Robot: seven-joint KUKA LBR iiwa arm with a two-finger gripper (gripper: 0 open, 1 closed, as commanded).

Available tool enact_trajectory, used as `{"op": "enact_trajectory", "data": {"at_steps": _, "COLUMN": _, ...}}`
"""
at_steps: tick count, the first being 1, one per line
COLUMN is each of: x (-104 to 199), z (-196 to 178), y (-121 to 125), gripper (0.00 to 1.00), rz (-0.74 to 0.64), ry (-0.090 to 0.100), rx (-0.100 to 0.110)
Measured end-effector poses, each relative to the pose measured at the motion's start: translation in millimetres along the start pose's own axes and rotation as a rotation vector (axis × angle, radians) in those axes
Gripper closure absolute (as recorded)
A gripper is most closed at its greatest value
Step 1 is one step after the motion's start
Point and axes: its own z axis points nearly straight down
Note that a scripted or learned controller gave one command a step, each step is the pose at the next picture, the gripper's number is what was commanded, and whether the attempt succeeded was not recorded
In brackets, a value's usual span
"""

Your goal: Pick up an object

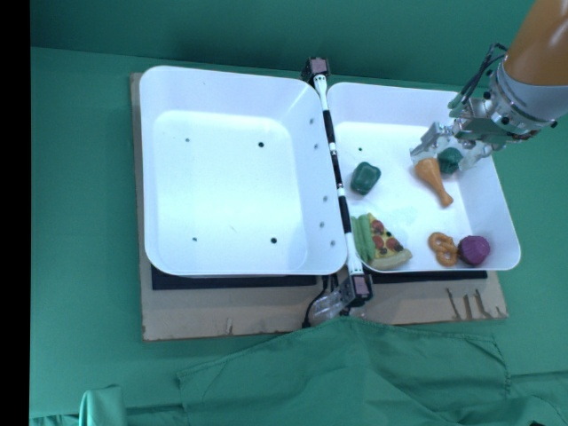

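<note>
Camera view, fixed above the bench, looks down at a slant on two shallow white bins set side by side on a sheet of cardboard (177,327), with green cloth all around. A thin black-and-white bar (333,162) runs along the seam between them.

From the right edge comes the arm (541,51), its orange band above a grey wrist. Its gripper (450,149) hangs low over the far right part of the right bin (497,224). A small dark green object (450,160) sits right at its tip, but whether the gripper is open, closed or clamped on that piece cannot be told from this angle.

Just beside the tip lies an orange drumstick (433,181), slanting toward the near right. Nearer the middle of that bin rests a dark green pepper (365,177). At the near left corner a pizza slice (380,242) lies against the dividing bar. Near the front right corner an orange pretzel (442,248) sits touching a purple piece (473,249).

Left of the bar, the left bin (164,91) shows a few small dark dots on its floor.
</note>
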Motion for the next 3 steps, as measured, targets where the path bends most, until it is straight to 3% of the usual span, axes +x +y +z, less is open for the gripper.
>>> {"op": "enact_trajectory", "data": {"at_steps": 1, "x": 10.3, "z": 97.3, "y": 34.6, "gripper": 0.0, "rz": -0.002, "ry": 0.001, "rx": 0.007}}
{"op": "enact_trajectory", "data": {"at_steps": 2, "x": -29.3, "z": 135.9, "y": -8.5, "gripper": 0.0, "rz": 0.004, "ry": -0.001, "rx": -0.012}}
{"op": "enact_trajectory", "data": {"at_steps": 3, "x": -36.7, "z": 134.1, "y": -71.2, "gripper": 0.0, "rz": 0.004, "ry": -0.007, "rx": -0.018}}
